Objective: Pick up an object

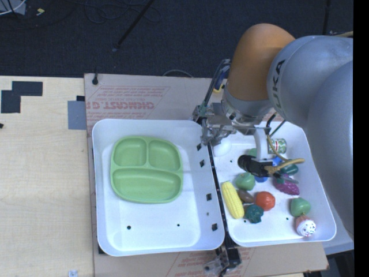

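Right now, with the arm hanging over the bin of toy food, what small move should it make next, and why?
Probably a short shift toward the yellow corn. The gripper hangs over the right bin near its upper left corner, where little lies under it, while the corn lies apart along the pile's left edge, easy to reach.

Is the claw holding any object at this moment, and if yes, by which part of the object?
It cannot be told. The claw is over the upper left corner of the right bin, above the toys, and no object is seen between its fingers.
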Robot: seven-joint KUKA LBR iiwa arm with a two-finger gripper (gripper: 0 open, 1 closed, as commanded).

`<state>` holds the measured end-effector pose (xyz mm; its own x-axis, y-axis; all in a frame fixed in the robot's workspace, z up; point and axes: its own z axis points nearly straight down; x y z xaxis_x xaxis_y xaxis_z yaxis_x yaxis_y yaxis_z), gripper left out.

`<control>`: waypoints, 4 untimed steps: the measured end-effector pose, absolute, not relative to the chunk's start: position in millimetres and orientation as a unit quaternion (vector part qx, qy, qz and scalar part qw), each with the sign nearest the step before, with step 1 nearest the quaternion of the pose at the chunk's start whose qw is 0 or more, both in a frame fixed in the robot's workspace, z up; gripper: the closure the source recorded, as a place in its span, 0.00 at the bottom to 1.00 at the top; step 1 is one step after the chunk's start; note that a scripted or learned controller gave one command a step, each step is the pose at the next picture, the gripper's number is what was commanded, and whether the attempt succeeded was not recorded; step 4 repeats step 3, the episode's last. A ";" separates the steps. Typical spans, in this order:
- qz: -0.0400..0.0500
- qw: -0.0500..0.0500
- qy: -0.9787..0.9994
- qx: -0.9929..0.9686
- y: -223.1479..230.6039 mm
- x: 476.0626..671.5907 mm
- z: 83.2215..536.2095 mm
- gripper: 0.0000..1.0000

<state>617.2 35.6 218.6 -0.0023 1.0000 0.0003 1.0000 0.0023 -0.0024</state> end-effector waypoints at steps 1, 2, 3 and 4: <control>0.000 0.001 -0.708 -0.707 34.5 613.4 236.0 1.00; 0.001 0.001 -0.708 -0.706 40.7 612.5 236.3 1.00; 0.001 0.000 -0.707 -0.708 35.2 614.9 235.7 1.00; 0.001 0.000 -0.707 -0.708 35.2 614.9 235.7 1.00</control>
